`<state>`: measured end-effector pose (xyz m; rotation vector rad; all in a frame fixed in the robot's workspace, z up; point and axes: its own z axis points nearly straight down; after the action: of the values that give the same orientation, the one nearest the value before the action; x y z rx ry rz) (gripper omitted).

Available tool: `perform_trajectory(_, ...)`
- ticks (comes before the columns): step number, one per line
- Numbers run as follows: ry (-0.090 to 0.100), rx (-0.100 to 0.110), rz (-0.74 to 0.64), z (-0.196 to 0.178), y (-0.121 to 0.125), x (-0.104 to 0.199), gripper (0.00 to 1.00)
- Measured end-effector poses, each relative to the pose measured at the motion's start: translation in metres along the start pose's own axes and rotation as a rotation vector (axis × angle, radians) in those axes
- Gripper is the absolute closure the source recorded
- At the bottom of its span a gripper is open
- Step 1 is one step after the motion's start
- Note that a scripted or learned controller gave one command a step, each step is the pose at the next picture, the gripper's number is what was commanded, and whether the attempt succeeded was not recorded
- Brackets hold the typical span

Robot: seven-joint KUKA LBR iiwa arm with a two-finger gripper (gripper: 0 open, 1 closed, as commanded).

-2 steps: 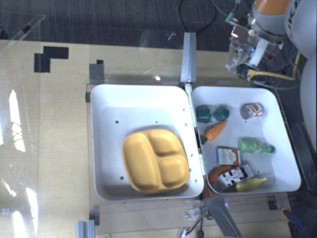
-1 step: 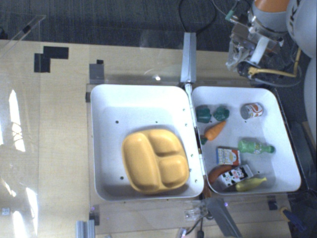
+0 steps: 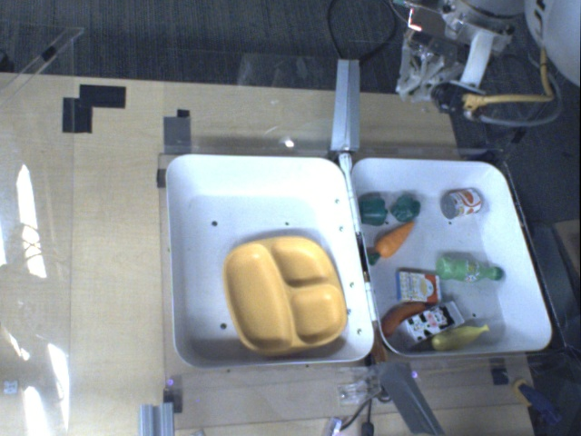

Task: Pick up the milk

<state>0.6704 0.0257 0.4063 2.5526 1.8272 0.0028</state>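
The milk (image 3: 436, 320) is a small black-and-white carton lying near the front of the right bin (image 3: 517, 234), wedged between a reddish sausage (image 3: 398, 317) and a yellow banana (image 3: 459, 336). My gripper (image 3: 423, 78) hangs high above the bench beyond the right bin's far edge, well away from the milk. It is open with nothing between its fingers.
The right bin also holds an orange-and-white carton (image 3: 418, 285), a green bottle (image 3: 467, 269), a carrot (image 3: 395, 239), two dark green items (image 3: 388, 209) and a can (image 3: 463, 203). A yellow divided tray (image 3: 284, 293) lies in the left bin (image 3: 200, 243). A metal divider (image 3: 346, 116) stands between the bins.
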Motion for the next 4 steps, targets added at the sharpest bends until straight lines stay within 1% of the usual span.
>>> perform_trajectory(1,-0.002,0.002,0.187,-0.025,-0.018,0.054,1.00)
perform_trajectory(4,-0.006,0.002,0.155,-0.047,-0.016,0.064,1.00)
